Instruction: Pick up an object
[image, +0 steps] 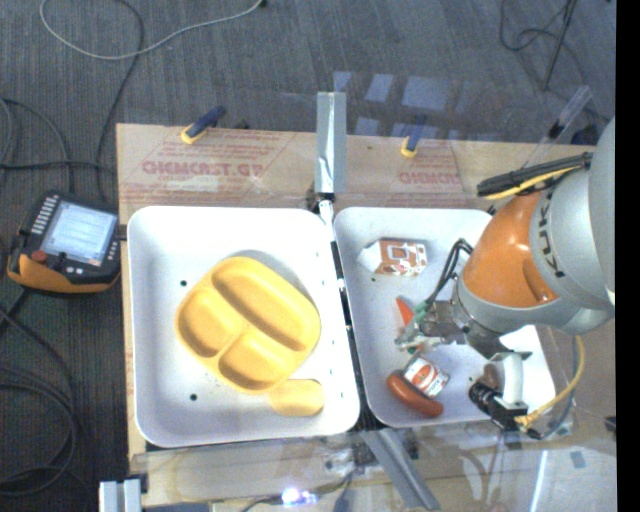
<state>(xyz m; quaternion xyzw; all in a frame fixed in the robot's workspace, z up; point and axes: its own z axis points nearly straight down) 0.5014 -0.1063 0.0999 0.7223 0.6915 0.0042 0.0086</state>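
Sausage (414, 395) lies at the right bin's (365, 320) front edge, touching a small can (427, 376); a carrot (403, 310) and a box (400, 257) sit farther back. Whether the gripper (425, 325), low over the carrot, is wide or narrow cannot be told. Left bin (150, 300) holds a yellow tray (250, 322).

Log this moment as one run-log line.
arm over right bin | gripper low beside carrot | sausage loose | nothing lifted
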